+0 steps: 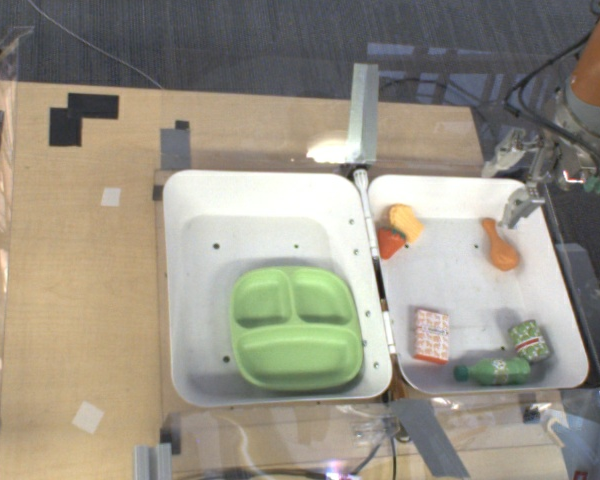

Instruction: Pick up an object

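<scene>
My gripper (513, 180) hovers over the back right corner of the right bin (460, 193), open, with nothing between its fingers. Just below its lower finger lies an orange drumstick-shaped toy (500, 245), apart from it. A yellow and red toy (399, 229) rests by the bin's left wall. Toward the front sit a red patterned box (431, 335), a green can (528, 340) and a green bottle (493, 371) lying on its side.
A green divided plate (295, 326) lies in the left bin (195, 268). A metal post (363, 113) stands behind the seam between the bins. The grey arm with its orange band (595, 73) and cables comes in from the upper right.
</scene>
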Controlling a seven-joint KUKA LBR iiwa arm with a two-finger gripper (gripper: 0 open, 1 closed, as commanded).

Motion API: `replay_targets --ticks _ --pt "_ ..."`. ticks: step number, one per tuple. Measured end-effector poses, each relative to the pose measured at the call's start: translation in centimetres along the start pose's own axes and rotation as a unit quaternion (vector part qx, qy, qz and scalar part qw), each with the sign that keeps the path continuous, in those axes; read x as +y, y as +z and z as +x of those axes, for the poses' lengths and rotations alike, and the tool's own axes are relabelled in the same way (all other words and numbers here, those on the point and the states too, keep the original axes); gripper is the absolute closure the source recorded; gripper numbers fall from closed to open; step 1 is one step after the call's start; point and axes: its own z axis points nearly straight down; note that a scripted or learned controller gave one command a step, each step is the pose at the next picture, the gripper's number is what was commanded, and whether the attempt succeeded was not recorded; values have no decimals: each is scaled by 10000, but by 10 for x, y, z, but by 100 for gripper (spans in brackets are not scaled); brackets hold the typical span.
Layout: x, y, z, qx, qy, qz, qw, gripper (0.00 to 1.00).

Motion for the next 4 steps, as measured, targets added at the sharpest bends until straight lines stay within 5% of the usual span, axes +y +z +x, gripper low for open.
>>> replay_targets --ticks 1,2,3,4 --pt "-20 142 12 -21 -1186 6 9929 0" --pt "-18 127 8 -81 -1216 20 9925 100" --pt "43 82 40 -23 -1784 -6 9840 100" --pt "102 36 101 0 1230 -10 9924 100"
